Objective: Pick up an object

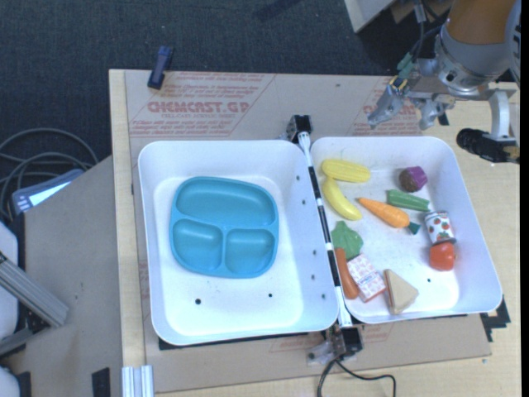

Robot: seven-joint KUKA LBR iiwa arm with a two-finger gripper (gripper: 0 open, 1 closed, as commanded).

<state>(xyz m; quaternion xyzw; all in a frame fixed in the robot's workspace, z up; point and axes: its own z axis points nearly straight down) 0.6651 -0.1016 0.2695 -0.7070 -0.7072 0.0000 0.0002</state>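
**The arm waits above the toy food**

The left bin (157, 246) holds a blue plate (223, 226) with three parts. The right bin (471, 222) holds toy food. A corn cob (345, 170) lies at the far side, touching a banana (340, 198). A carrot (384, 212) lies in the middle. A red tomato (442, 256) sits at the right, with a small can (437, 225) just beside it. A sandwich slice (401, 291) lies near. The gripper (407, 110) hangs past the far edge, its fingers apart, holding nothing.
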